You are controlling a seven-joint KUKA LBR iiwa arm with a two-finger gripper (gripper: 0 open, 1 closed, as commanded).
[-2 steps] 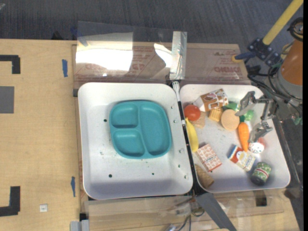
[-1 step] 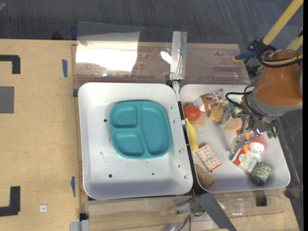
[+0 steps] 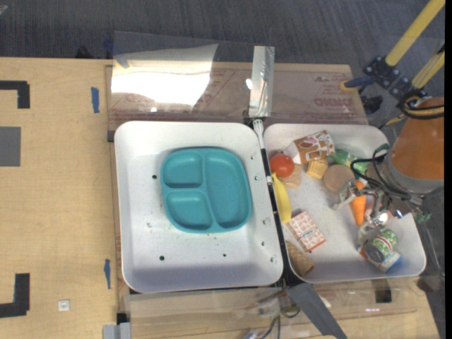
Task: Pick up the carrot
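Observation:
The carrot [image 3: 359,209] is a small orange piece lying in the right bin [image 3: 332,268], towards its right side. My gripper [image 3: 378,207] hangs low over that spot, just right of the carrot and very close to it; whether it touches the carrot I cannot tell. The arm's orange band [image 3: 422,154] sits above it at the right edge. Cables and the gripper body hide part of the bin floor around the carrot.
The right bin also holds a red tomato [image 3: 282,164], a banana [image 3: 282,200], a snack box [image 3: 314,147], a brown disc [image 3: 337,177], a red-and-white carton [image 3: 306,232] and a can [image 3: 380,249] just below the gripper. The left bin [image 3: 134,246] holds a teal divided plate [image 3: 207,189].

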